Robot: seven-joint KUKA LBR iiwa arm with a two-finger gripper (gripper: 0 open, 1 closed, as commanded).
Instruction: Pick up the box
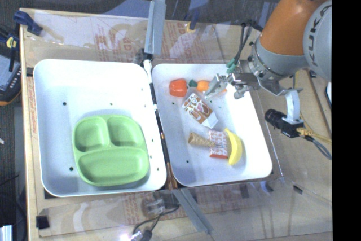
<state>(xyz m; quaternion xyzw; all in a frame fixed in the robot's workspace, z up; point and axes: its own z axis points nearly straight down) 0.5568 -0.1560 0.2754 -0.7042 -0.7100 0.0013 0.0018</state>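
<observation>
The box (198,109) is a small white carton with brown and red print. It lies tilted in the upper middle of the right bin (256,169). My gripper (227,84) hangs over the far part of that bin, up and to the right of the box and apart from it. The grey arm with its orange band (287,25) reaches in from the right.
Also in the right bin are a red-orange toy (178,87), a small orange piece (202,85), a cone (197,139), a red-and-white packet (218,144) and a banana (234,147). The left bin (51,82) holds a green divided tray (110,150).
</observation>
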